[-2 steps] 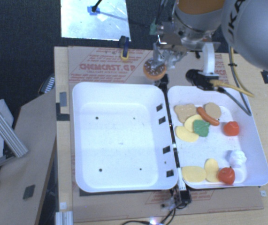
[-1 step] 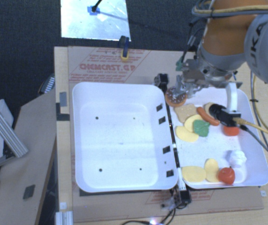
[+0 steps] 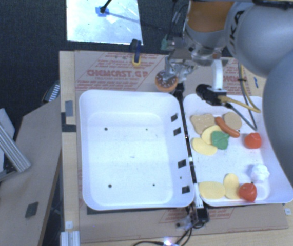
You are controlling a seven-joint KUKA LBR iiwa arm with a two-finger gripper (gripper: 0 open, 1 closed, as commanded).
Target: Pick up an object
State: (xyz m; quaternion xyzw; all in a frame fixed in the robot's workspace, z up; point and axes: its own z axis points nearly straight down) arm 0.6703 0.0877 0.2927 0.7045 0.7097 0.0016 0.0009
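Observation:
My gripper hangs over the back rim between the two bins, near the top of the camera view. A small brown doughnut-like toy sits at its fingertips, held clear of the bins, and the fingers are shut on it. The right bin holds several toy foods: a bread slice, a red sausage, a green piece, yellow slices, a red tomato and a white lump.
The left bin lies beside the right one, with black clips along the shared rim. A black fitting with a yellow cable overhangs the right bin's back. A blue-and-yellow clamp stands behind the left bin.

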